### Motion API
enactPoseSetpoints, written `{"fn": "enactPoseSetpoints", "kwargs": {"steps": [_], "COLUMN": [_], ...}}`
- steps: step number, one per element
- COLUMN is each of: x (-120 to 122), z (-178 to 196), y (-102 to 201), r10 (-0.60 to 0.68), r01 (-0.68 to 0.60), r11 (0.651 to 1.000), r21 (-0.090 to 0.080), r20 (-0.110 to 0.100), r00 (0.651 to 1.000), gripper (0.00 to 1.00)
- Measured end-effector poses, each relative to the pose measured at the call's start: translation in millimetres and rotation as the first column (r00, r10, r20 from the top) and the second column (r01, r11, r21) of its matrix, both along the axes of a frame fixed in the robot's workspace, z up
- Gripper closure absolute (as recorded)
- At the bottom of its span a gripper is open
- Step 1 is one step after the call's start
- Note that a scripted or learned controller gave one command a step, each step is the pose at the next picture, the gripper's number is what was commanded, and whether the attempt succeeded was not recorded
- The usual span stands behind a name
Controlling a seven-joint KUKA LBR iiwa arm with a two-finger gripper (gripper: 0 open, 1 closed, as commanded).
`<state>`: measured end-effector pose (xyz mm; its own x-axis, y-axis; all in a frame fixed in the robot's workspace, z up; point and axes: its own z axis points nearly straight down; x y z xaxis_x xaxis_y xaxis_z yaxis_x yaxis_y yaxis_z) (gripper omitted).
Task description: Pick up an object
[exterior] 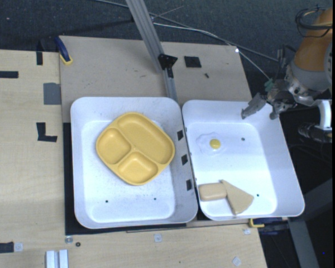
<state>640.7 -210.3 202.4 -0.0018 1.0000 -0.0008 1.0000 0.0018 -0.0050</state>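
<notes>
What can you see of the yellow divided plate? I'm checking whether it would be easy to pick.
The yellow divided plate lies flat, right side up, near the middle of the left bin, turned at a slant to the bin's walls. It looks like smooth moulded plastic, rounded-square, with three compartments: one large and two smaller. Nothing lies in it or touches it apart from the bin floor.

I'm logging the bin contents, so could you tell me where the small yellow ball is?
The small yellow ball lies in the right bin, in its upper left part, above the tan pieces at the bin's lower edge.

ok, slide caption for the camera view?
Gripper open over right bin rim; yellow tray in left bin.
</notes>
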Motion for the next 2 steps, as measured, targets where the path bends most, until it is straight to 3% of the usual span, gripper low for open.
{"fn": "enactPoseSetpoints", "kwargs": {"steps": [2], "x": [-6], "z": [-109], "y": [1], "r10": [0.000], "r01": [0.000], "r11": [1.000], "r21": [0.001], "r20": [-0.002], "r00": [1.000], "gripper": [0.00]}}
